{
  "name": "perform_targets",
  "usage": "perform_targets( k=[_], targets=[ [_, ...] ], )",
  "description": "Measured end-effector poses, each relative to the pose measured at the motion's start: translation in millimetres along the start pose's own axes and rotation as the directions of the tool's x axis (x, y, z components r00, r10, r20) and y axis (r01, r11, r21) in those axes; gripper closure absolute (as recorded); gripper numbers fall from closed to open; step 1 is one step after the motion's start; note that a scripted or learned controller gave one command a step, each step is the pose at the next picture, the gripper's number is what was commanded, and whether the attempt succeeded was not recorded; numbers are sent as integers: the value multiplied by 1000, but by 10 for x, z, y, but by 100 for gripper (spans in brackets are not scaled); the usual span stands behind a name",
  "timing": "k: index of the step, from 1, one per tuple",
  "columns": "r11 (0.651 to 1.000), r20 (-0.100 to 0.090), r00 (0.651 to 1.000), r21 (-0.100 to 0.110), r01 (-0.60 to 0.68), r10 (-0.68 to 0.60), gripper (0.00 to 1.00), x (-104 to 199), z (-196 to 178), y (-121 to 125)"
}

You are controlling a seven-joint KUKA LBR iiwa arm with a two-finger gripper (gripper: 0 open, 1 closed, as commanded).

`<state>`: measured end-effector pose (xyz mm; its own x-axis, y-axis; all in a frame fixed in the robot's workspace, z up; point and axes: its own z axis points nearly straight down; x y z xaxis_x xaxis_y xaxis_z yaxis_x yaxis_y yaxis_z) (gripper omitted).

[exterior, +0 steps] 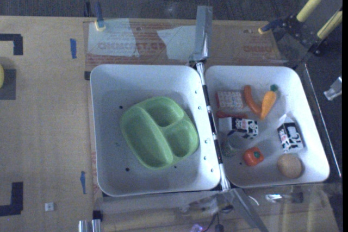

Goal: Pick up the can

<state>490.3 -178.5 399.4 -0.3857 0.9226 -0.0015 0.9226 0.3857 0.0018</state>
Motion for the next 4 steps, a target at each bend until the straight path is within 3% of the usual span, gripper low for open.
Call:
perform_targets(
  k=[1,2,3,4],
  targets=[
    [1000,5,1000,-5,2,-2,100,-6,-113,14],
    [905,3,905,-2,-426,426,100,-248,-362,183],
    [906,6,906,-7,-423,423,100,-251,-473,197],
    [946,0,946,2,-324,324,100,39,-360,560]
  ],
)
